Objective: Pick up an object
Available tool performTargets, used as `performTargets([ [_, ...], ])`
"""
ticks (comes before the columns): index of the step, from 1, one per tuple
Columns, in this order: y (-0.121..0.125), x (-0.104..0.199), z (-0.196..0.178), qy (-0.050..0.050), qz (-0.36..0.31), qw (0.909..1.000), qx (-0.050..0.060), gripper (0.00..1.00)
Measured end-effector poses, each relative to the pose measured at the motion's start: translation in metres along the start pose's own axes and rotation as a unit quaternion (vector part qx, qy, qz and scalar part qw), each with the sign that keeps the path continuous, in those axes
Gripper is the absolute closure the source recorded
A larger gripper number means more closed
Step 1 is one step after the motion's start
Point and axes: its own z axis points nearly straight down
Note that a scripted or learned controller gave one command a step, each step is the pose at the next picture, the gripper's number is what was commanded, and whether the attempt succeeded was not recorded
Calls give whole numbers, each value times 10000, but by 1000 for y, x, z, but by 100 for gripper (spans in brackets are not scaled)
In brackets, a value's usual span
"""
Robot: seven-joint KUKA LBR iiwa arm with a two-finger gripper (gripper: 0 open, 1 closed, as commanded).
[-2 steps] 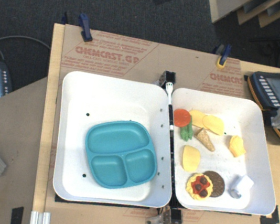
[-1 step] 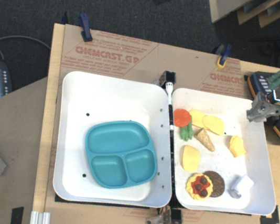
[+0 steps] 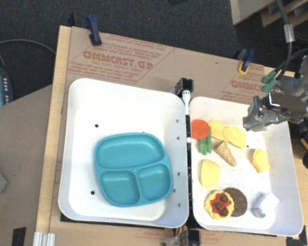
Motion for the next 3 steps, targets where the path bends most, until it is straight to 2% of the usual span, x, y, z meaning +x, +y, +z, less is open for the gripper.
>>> performTargets([
  [1, 20, 50, 7, -2, 7, 10000, 15, 100],
  [2, -1, 104, 91, -6, 20, 10000, 65, 100],
  [3, 37, 174, -97, 38, 1, 10000, -73, 100],
])
